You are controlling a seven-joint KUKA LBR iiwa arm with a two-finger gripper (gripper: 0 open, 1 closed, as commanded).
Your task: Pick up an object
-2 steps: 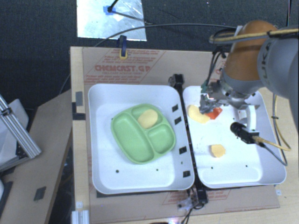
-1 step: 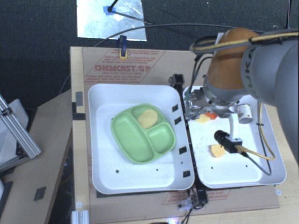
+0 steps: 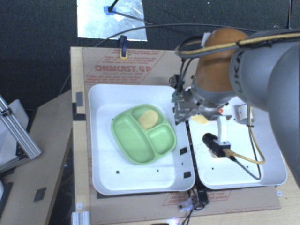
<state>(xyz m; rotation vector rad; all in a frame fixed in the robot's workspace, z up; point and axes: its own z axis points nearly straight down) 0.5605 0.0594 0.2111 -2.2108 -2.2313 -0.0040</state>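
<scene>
Green plate (image 3: 140,142) with three parts sits in the left bin (image 3: 105,172); a yellow lump (image 3: 149,119) lies in its top part. The gripper (image 3: 182,110) hangs at the bins' middle edge, and its grip is too hidden to tell. Another yellow bit (image 3: 200,119) peeks out beside it in the right bin (image 3: 267,170).

Gripper (image 3: 181,110) fingertips hidden behind wrist hardware, open/shut state unreadable. Arm (image 3: 262,64) cut off at right edge. Yellow obj (image 3: 200,119) in right bin (image 3: 269,172) mostly covered by wrist, identity unclear. Far rim of right bin hidden too.
</scene>
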